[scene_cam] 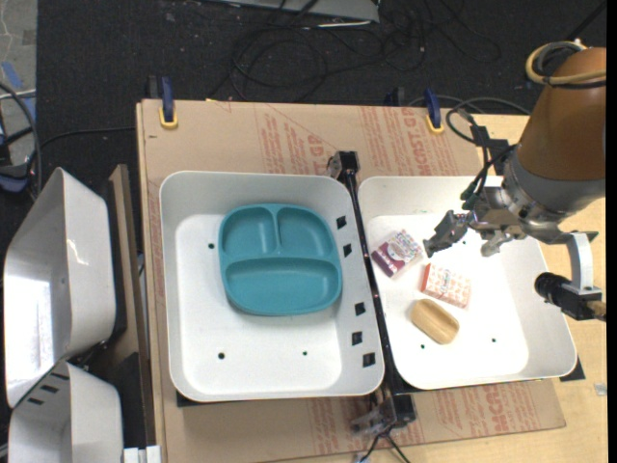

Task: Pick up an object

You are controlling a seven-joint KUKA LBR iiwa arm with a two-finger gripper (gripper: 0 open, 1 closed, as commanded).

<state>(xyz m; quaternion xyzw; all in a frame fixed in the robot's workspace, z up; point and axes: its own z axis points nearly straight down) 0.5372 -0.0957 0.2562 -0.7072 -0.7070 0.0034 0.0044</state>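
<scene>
Three small objects lie in the right white bin: a purple and white packet, a red and white checkered packet, and a tan bun-shaped piece. My gripper hangs over the bin's upper middle, just right of the purple packet and a little beyond the checkered one. Its two fingers stand spread apart, open, with nothing between them. One dark fingertip points toward the purple packet without touching it.
The left white bin holds a teal divided plate. A black divider with clips runs between the bins. The arm's grey and orange body looms over the right bin's far right corner. Cables lie beyond the bench.
</scene>
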